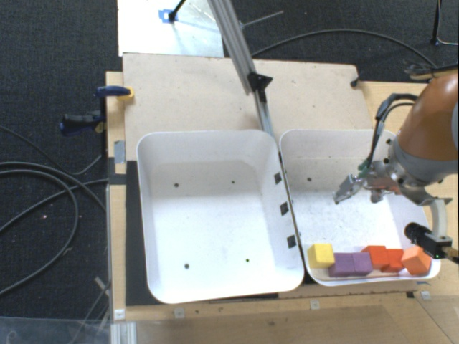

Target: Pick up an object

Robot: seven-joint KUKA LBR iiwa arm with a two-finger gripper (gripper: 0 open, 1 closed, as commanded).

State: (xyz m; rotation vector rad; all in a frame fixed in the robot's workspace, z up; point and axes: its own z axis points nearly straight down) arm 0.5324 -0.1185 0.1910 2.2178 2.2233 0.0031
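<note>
Along the front wall of the right bin (323,149) several foam blocks lie in a row: a yellow block (320,254), a purple block (350,264), a red block (383,257) and an orange block (416,261). My gripper (349,188) hangs over the middle of this bin, farther back than the blocks and apart from them. It points left, with the orange band of the arm (439,117) behind it at the right. I see no block at the gripper.
The left bin (208,145) stands beside the right one, their walls touching. A grey metal pole (237,41) slants down from the top to the bins' shared back corner. Blue and yellow clamps (107,92) sit at the bench's left edge. Cables lie on the floor at left.
</note>
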